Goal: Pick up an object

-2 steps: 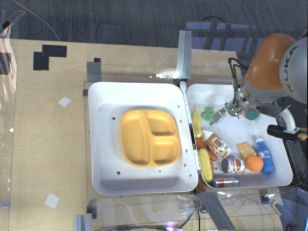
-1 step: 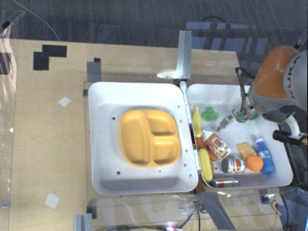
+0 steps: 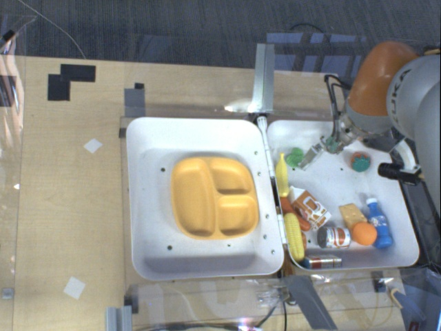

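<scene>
Green toy [image 3: 295,158] in right bin [image 3: 406,254], just beside gripper [image 3: 313,153]. Grip state: cannot tell. Nothing visibly held. Advice: centre over toy, descend straight, avoid banana [image 3: 281,176] nearby.

Smooth, faintly glossy white plastic in both bins [image 3: 138,185], matt yellow plastic in the divided tray [image 3: 213,197], pale wood-look laminate on the table [image 3: 69,205], shiny metal on the can [image 3: 333,237], glossy orange shell above the wrist [image 3: 375,81].
</scene>
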Robot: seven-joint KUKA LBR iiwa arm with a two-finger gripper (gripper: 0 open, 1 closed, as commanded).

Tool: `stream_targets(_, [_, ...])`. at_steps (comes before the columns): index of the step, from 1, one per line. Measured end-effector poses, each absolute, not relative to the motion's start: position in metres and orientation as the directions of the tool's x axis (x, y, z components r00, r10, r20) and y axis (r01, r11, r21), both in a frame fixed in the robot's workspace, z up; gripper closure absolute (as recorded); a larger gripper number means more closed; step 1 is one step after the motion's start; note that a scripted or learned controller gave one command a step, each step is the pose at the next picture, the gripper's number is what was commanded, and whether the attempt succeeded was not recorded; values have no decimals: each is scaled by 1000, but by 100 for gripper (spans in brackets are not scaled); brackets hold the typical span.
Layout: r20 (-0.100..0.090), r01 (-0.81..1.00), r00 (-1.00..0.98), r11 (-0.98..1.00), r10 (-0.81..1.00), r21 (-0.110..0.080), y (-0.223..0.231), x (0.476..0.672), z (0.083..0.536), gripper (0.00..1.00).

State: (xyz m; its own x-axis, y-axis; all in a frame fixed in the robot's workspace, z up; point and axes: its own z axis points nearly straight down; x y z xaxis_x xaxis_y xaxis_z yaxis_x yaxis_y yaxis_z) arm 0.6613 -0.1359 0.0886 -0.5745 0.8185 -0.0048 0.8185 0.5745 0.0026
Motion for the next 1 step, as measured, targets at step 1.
stream_targets(1, [-12,880,-476,476,880,-11,-106,666,87,0])
